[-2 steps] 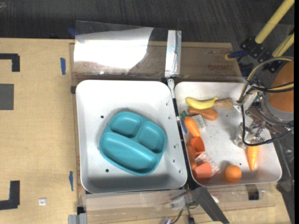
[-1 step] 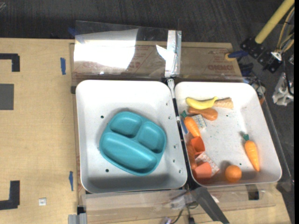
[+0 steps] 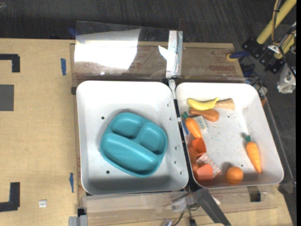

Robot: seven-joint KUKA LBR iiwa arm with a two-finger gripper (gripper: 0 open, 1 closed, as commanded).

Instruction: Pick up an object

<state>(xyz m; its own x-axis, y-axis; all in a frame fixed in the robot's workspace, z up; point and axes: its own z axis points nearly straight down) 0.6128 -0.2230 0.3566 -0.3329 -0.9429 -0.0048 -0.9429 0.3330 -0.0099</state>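
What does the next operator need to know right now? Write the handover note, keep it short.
Arm: parked at the upper right, off the bins; nothing seen in its grasp.
Left bin: a teal divided plate.
Right bin: toy banana, carrot near the right wall, orange ball at the front, and a cluster of orange toy foods along the left wall.
Done: nothing picked yet.
Left: choose one object, descend, grasp and lift it. The carrot lies apart from the rest and looks easiest.
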